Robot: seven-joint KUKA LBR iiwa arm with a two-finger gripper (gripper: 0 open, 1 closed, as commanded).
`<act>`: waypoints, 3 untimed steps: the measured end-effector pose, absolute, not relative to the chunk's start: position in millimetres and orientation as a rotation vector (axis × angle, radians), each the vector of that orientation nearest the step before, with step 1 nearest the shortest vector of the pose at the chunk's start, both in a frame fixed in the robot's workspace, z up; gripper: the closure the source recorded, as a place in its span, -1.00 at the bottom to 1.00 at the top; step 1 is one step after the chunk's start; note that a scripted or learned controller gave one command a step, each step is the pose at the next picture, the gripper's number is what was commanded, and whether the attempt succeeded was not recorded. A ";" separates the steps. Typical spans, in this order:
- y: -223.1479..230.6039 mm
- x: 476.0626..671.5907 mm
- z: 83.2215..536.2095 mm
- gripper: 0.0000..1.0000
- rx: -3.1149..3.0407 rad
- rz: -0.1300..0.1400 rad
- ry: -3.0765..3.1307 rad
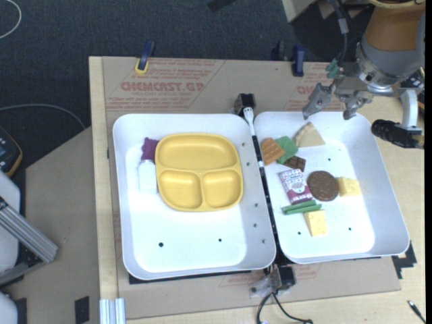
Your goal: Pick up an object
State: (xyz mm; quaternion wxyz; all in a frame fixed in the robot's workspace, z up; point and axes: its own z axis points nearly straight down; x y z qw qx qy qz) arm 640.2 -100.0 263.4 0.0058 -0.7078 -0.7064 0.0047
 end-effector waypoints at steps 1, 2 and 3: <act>-99.9 642.2 271.3 -1.00 -2.221 0.001 -2.221; -104.0 647.2 225.7 -1.00 -2.219 0.006 -2.218; -98.4 645.9 162.3 -1.00 -2.216 0.008 -2.217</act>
